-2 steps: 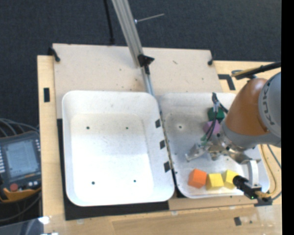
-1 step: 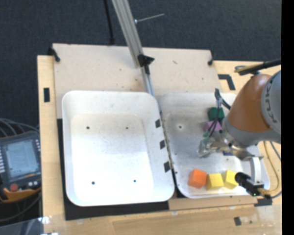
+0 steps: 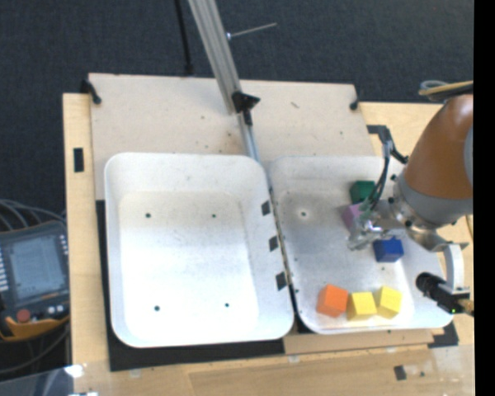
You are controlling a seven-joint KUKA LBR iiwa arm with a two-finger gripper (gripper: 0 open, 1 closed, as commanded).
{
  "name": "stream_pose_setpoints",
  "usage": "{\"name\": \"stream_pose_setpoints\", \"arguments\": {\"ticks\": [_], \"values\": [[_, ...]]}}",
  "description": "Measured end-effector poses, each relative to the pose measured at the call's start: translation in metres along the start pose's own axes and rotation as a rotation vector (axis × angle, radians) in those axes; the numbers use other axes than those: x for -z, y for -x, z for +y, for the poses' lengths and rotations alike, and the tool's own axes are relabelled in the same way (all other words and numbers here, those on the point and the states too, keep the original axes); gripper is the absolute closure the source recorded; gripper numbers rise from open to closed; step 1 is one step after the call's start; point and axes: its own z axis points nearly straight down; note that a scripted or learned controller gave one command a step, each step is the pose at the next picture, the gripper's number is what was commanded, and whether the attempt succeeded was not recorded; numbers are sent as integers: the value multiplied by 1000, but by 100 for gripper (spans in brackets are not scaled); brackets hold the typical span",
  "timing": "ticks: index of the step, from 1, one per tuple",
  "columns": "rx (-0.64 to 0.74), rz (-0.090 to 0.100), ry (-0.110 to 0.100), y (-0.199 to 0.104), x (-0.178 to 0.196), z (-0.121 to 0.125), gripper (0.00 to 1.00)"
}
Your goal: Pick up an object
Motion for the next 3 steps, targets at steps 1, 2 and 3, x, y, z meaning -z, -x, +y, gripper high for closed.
{"name": "stream_pose_setpoints", "arguments": {"ticks": [1,2,3], "values": [[1,0,-2,1,31,2,100],[5,3,-5,-50,41,30,100],[5,3,-5,-95,50,58,100]]}}
